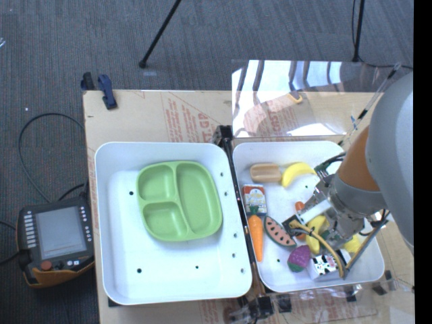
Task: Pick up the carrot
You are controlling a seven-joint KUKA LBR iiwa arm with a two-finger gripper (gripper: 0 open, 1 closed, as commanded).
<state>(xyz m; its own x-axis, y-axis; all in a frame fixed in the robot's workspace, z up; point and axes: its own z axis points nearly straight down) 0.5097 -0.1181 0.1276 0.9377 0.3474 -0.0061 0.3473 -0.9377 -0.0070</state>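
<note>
Gripper (312, 229) sitting low among toys, cables hiding fingers; we cannot tell its opening. Carrot (256, 235) lying left of it, apart. Red bench print unreadable.

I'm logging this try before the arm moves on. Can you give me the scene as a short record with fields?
target: carrot, lying at the left edge of the right bin
target state: untouched, on the bin floor
neighbours: watermelon slice to its right, small carton above
claw: over the right bin's toys, right of the carrot
left bin: holds a green divided plate
</note>
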